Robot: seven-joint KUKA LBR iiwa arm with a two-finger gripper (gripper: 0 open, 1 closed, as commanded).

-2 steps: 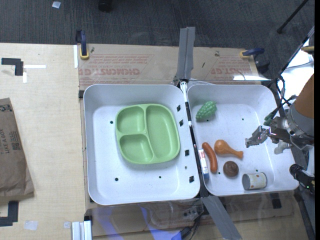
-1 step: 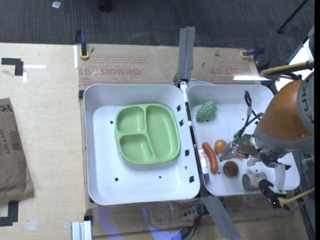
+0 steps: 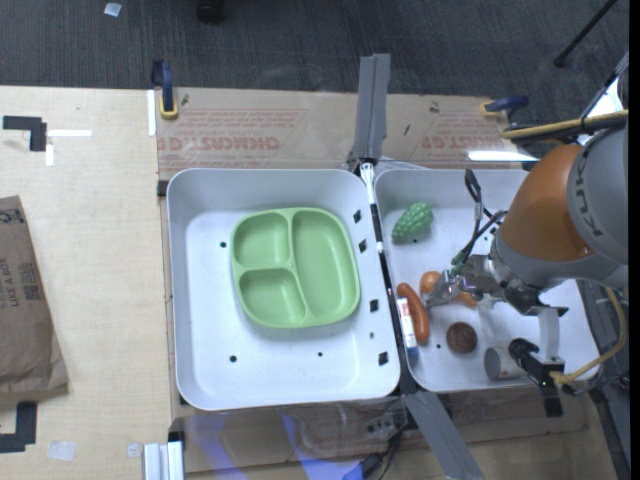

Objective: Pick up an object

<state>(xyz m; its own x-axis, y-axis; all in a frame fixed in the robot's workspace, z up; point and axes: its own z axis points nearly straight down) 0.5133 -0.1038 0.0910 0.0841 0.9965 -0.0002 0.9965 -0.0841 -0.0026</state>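
**Arm low over the right bin, among the toy food**

Camera view: two shallow white bins sit side by side on the bench. The left bin (image 3: 190,298) holds a green divided plate (image 3: 296,266), lying flat near its middle with its three compartments facing up. The right bin (image 3: 440,376) holds several small things: a green bumpy toy vegetable (image 3: 412,221) near the far end, a red sausage (image 3: 413,311) lying along the left wall, a small orange piece (image 3: 431,281) just beside the sausage's upper end, a brown round piece (image 3: 461,338) nearer the front, and a small grey piece (image 3: 493,363) close to the front wall.

The arm (image 3: 560,213) reaches in from the right, its orange band above the wrist, and the gripper (image 3: 452,290) is down inside the right bin, just beside the orange piece and above the brown one. Whether it is grasping anything, or how it stands, cannot be told from here. A brown paper bag (image 3: 25,298) lies at the bench's left edge.
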